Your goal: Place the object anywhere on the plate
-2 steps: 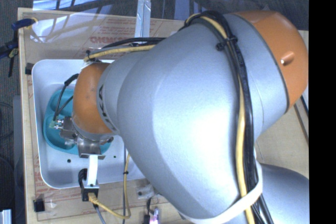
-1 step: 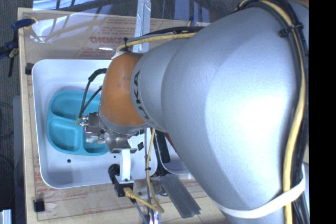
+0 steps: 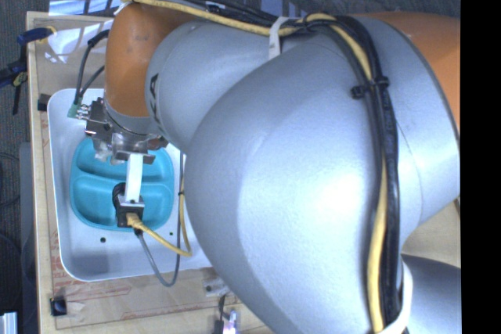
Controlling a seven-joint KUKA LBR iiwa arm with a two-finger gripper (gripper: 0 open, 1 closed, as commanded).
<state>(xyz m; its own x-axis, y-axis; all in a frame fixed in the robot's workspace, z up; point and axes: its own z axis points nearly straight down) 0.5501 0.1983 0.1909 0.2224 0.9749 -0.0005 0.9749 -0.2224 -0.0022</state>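
Observation:
A turquoise plate (image 3: 90,192) with raised dividers lies in the left white bin (image 3: 78,258). The arm reaches in from the right, and its wrist hangs right over the plate's upper middle. The gripper (image 3: 108,156) sits low above the plate, mostly hidden under the wrist flange. No object shows between it and the plate, and the arm's bulk hides the plate's right part.
The big grey arm with its orange band (image 3: 129,59) covers the whole right bin and most of the bench. A grey cable (image 3: 156,266) trails over the left bin's lower rim. The bench's wooden edge (image 3: 35,168) runs along the left.

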